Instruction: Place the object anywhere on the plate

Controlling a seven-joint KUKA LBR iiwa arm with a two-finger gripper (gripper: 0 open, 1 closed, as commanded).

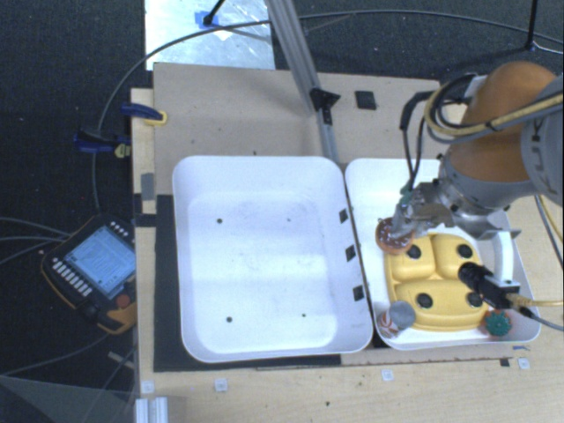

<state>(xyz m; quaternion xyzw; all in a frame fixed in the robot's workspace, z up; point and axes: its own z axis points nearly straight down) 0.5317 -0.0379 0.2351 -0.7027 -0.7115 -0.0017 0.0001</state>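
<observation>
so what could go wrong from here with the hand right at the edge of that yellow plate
1. The small brown round object is by the hand, right at the left edge of the yellow sectioned plastic plate. If let go there, it may well land on the floor of the right white bin instead of the plate.
2. The view does not settle whether the hand really grips it, so a move inward could leave it behind.

The sectioned plate (438, 267) lies in the right bin (374, 179), touching the tool (401, 226); the left bin (256, 245) lies beyond.
</observation>
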